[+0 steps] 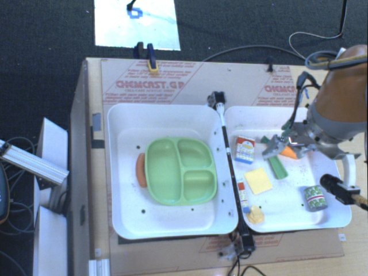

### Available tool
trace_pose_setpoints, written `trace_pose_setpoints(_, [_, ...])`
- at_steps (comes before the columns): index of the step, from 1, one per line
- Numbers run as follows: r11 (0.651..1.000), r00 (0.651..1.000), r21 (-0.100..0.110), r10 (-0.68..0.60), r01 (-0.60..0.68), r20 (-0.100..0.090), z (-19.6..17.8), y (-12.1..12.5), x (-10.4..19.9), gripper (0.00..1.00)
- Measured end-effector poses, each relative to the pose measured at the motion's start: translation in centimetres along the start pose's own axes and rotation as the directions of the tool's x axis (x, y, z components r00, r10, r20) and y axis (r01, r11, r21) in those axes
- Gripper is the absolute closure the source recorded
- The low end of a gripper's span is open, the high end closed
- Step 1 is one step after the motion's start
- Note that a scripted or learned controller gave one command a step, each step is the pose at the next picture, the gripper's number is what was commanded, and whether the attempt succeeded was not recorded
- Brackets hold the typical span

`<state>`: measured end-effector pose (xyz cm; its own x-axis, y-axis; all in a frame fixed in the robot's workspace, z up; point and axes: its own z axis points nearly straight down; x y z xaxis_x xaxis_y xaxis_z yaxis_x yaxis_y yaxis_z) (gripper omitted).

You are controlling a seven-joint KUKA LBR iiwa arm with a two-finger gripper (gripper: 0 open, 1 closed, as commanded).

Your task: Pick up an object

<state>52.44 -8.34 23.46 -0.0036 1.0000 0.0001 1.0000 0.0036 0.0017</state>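
My gripper (280, 145) hangs over the back middle of the right bin (339, 214). Directly beside it, on its right, lies an orange piece (290, 152), and the view does not show whether the two touch. A green block (278, 167) lies just in front of the gripper. Further left stands a red and white carton (245, 149), and a flat yellow square (259, 180) sits nearer the front. A small green-labelled can (314, 198) rests at the front right, with a small yellow toy (255, 214) at the front left corner.
The left bin (123, 211) holds a green divided plate (181, 171) with an orange sausage-shaped thing (140, 170) against its left side. A thin red and white stick (242, 190) lies by the wall between the bins. The arm's body (342, 96) covers the right bin's back right.
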Motion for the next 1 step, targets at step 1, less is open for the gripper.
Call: trace_pose_setpoints(1, [1.0,1.0,0.001,0.003,-0.003,0.001,7.67,6.36,-5.47,0.0])
